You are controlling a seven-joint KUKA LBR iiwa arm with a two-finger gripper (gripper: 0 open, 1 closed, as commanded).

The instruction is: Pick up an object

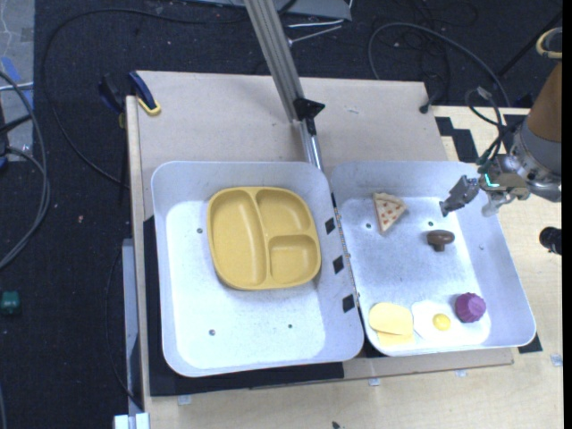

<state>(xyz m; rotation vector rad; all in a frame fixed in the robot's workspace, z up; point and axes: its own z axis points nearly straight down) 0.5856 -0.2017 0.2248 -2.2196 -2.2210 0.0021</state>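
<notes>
Claw (474, 200) over right bin (509, 266), open, nothing between the fingers.
I see the brown mushroom piece (439, 238) just below-left of it, pizza slice (388, 211) further left; cheese (391, 320), egg (435, 320), purple item (469, 307) along the near edge.

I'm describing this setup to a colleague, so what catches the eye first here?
A yellow divided plate dominates the left bin. In the right bin, small toy foods lie scattered: a pizza slice, a brown mushroom, a purple piece. The end effector hovers above the mushroom.
</notes>
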